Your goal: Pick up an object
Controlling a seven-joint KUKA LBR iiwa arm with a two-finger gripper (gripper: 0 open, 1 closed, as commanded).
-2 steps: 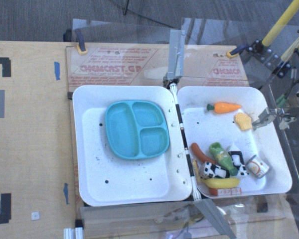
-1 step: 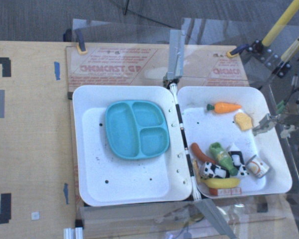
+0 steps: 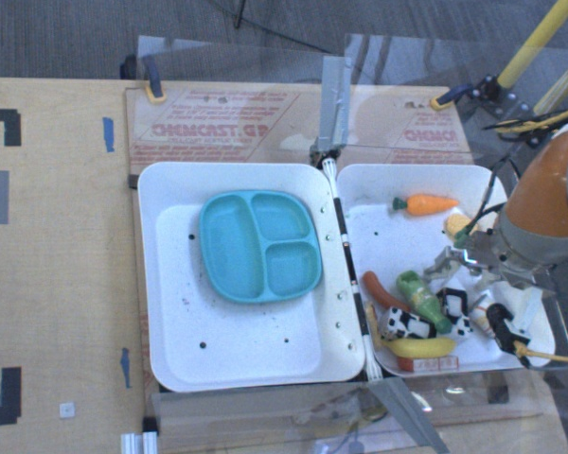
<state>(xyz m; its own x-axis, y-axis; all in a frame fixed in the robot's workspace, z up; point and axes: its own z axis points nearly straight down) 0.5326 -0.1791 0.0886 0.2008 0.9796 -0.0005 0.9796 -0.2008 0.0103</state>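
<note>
My gripper (image 3: 475, 310) hangs low over the front right of the right bin (image 3: 379, 225), below the orange band of the arm (image 3: 544, 197). Its two dark fingers (image 3: 452, 303) stand apart, open, and I see nothing clamped between them. Just left of them lie a green toy (image 3: 419, 294), a black-and-white cow toy (image 3: 405, 324), a red sausage (image 3: 379, 289) and a yellow banana (image 3: 426, 346). An orange carrot (image 3: 426, 203) rests at the back of this bin, with a pale yellow piece (image 3: 457, 223) beside the arm.
The left bin (image 3: 170, 282) holds a teal divided plate (image 3: 260, 246). A metal divider post (image 3: 333, 112) stands behind the seam between the bins. Yellow poles and cables (image 3: 530, 55) crowd the back right.
</note>
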